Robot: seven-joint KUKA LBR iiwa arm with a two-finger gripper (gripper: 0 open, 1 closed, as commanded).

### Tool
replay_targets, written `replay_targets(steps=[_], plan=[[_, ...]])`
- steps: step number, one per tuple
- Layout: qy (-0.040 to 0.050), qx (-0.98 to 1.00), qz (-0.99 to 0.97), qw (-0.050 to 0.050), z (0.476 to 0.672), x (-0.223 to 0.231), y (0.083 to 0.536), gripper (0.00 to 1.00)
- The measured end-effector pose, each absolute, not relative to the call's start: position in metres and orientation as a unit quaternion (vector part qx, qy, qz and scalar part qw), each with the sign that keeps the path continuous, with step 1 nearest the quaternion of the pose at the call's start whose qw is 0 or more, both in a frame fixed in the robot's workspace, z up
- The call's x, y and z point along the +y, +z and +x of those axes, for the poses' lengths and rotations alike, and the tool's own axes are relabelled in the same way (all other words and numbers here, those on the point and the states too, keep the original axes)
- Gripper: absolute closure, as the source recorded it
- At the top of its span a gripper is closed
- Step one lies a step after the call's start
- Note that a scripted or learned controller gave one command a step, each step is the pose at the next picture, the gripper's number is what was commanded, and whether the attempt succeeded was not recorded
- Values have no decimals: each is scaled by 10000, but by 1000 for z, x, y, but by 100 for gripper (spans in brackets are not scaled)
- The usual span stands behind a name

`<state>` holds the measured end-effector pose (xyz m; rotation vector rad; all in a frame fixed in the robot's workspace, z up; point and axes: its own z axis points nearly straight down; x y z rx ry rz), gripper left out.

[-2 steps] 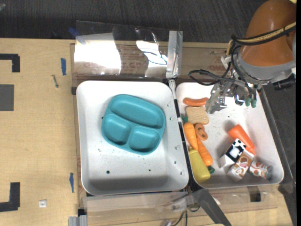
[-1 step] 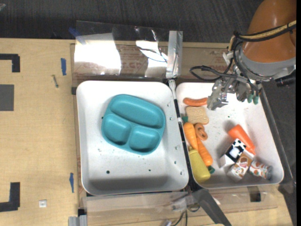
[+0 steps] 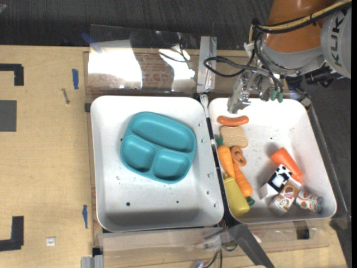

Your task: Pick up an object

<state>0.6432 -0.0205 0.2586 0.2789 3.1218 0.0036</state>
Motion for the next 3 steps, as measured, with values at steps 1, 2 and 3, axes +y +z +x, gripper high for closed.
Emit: replay_targets(steps=[1,2,3], plan=[[12,9961,882,101,646,-20,272,100],[9,9951,993,4,637,11,240,100],[15,9951,988,69,640,11,254,100]])
